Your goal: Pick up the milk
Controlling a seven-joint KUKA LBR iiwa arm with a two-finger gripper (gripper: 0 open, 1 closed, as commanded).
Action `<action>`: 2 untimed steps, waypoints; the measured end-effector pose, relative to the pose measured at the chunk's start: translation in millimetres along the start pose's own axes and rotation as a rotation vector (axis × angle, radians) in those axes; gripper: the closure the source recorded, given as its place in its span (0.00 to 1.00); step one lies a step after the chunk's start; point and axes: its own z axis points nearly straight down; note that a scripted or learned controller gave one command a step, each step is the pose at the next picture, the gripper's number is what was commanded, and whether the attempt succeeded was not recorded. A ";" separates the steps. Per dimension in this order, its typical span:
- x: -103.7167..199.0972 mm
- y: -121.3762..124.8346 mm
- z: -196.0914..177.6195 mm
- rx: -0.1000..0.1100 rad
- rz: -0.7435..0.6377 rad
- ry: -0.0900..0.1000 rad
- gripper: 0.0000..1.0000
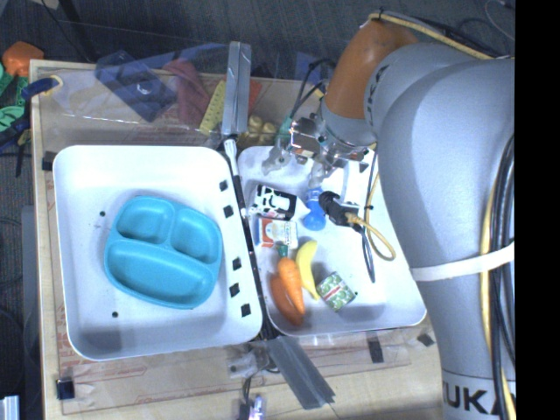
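Hovering at the right bin's [398, 309] far end, the gripper [302, 160] hangs above the cow-patterned milk carton [274, 202], ready to descend; its grip state can't be told.

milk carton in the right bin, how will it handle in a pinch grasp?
The milk carton looks small and boxy, so probably light with flat faces to pinch. Likely thin card: may dent under force. It lies close above the red packet, so a push would likely nudge that too.
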 end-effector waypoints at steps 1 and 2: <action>-12.6 -46.5 27.5 -0.016 -0.194 -0.001 0.00; -13.1 -46.2 17.1 -0.016 -0.197 -0.002 1.00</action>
